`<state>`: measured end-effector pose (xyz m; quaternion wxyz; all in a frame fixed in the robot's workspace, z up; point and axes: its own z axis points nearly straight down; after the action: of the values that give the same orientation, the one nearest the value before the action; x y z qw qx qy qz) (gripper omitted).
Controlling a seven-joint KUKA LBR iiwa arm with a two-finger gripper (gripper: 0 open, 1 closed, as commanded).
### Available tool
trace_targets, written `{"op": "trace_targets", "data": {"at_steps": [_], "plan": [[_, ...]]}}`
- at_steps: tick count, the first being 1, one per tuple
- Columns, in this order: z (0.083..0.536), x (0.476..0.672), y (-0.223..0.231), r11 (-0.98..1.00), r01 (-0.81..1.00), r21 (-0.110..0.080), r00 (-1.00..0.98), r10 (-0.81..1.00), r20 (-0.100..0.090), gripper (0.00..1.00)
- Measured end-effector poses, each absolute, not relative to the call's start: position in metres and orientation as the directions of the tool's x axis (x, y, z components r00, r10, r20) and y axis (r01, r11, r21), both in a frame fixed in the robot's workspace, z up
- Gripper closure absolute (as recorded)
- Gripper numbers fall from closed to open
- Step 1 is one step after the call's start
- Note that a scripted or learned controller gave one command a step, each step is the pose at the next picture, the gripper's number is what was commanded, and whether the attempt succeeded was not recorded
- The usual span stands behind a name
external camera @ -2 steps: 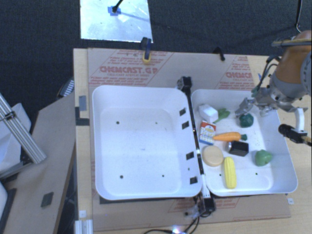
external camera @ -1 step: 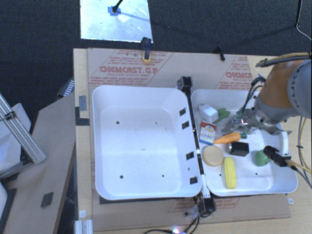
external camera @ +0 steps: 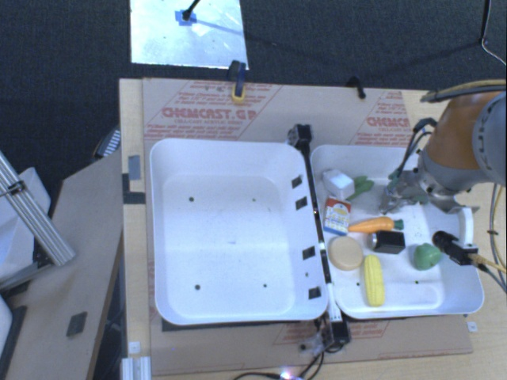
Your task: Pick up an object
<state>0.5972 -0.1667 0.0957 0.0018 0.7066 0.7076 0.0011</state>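
Across the right bin (external camera: 455, 303) lie seven objects: one corn cob (external camera: 373, 280), one carrot (external camera: 374, 225), one tan disc (external camera: 346, 253), one small carton (external camera: 337, 215), one white block (external camera: 339, 184), one black block (external camera: 389, 241) and one green piece (external camera: 426, 256). Whether the pincer (external camera: 394, 199), low above the carrot, is open or shut cannot be told.

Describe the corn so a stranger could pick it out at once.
Look in the right bin, near its front edge. The corn lies there lengthwise, just right of the tan disc. It is the one long, bright yellow thing; the nearby carrot is orange.
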Motion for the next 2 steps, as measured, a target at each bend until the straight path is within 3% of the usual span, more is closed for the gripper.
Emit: {"op": "trace_targets", "data": {"at_steps": [1,2], "plan": [[0.085,0.609,-0.199,0.0,1.0,0.004,0.0,1.0,-0.002,1.0],[0.08,0.646,-0.156,0.001,0.999,-0.045,-0.001,1.0,0.005,1.0]]}}
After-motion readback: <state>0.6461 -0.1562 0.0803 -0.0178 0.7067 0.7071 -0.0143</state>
